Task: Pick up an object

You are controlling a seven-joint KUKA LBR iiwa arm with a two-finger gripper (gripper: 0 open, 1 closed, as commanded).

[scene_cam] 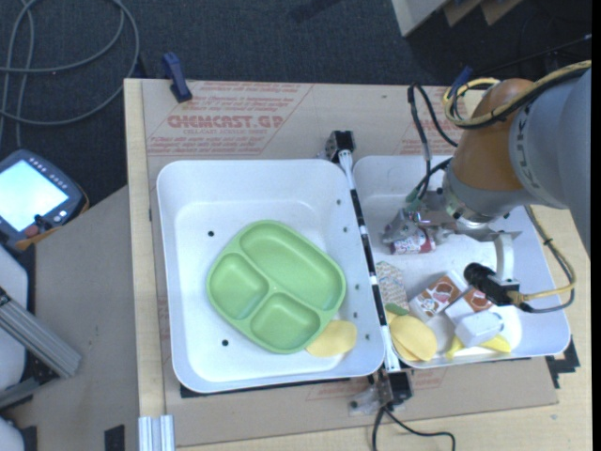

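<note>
My gripper (pixel 410 224) is low in the right bin (pixel 394 178), near its left wall, and the grey arm with its orange band (pixel 488 148) reaches in from the right. Directly beneath it lies a small red and white packet (pixel 411 244), which it touches or nearly touches. Nearer the front of that bin are a brown and white carton (pixel 435 298), a white block (pixel 480 327), a yellow rounded piece (pixel 413 338) and a speckled packet (pixel 390 276).
The left bin (pixel 188 205) holds a green divided plate (pixel 274 285) and a pale yellow piece (pixel 332 339) at its front right corner. A black part with cables (pixel 481 277) hangs off the arm over the right bin. The bins meet at a dividing rim (pixel 357 224).
</note>
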